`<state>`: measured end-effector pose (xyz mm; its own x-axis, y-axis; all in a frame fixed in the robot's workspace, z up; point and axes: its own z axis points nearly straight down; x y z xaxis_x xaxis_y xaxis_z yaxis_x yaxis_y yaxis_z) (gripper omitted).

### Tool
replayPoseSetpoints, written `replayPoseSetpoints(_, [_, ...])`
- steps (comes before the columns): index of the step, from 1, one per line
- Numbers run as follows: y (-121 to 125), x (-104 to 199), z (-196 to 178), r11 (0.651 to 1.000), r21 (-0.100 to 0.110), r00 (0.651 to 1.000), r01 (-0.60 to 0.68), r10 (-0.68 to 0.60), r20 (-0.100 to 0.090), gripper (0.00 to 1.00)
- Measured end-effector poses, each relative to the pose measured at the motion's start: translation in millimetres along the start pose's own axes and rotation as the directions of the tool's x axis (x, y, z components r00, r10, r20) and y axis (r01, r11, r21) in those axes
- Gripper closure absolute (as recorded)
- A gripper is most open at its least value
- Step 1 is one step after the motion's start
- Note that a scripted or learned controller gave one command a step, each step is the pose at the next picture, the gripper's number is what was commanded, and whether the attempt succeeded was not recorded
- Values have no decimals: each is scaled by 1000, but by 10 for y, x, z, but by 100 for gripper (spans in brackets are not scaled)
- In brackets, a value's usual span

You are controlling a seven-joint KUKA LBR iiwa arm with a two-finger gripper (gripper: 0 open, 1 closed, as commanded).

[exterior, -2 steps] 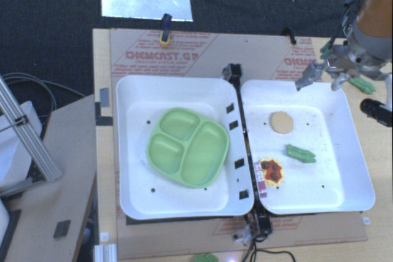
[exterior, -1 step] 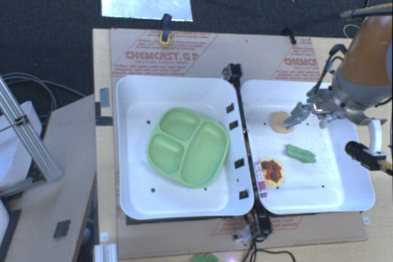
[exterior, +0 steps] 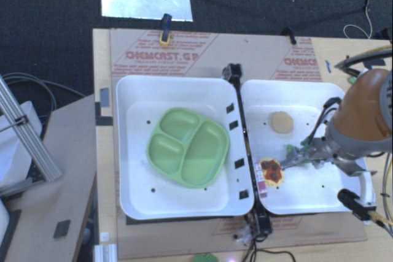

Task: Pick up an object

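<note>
In the right bin (exterior: pixel 307 199) lie a round tan cookie-like disc (exterior: pixel 282 123), a small green piece (exterior: pixel 291 149) and a red and yellow object (exterior: pixel 271 171) near the bin's left wall. My gripper (exterior: pixel 287 161) reaches in from the right, low over the bin floor, with its tip just right of the red and yellow object and beside the green piece. Nothing shows clearly between its fingers. The orange wrist band (exterior: pixel 366 108) sits over the bin's right side.
The left bin (exterior: pixel 132 132) holds a green divided plate (exterior: pixel 187 146). A black divider with clips (exterior: pixel 239 132) runs between the bins. Cables (exterior: pixel 368 58) hang at the right. Brown cardboard (exterior: pixel 184 52) lies under the bins.
</note>
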<state>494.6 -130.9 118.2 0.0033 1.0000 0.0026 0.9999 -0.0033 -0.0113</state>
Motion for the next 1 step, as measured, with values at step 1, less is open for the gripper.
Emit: replayPoseSetpoints(1, [-43,367,318,1000,-24,1000,4,-3,9,0])
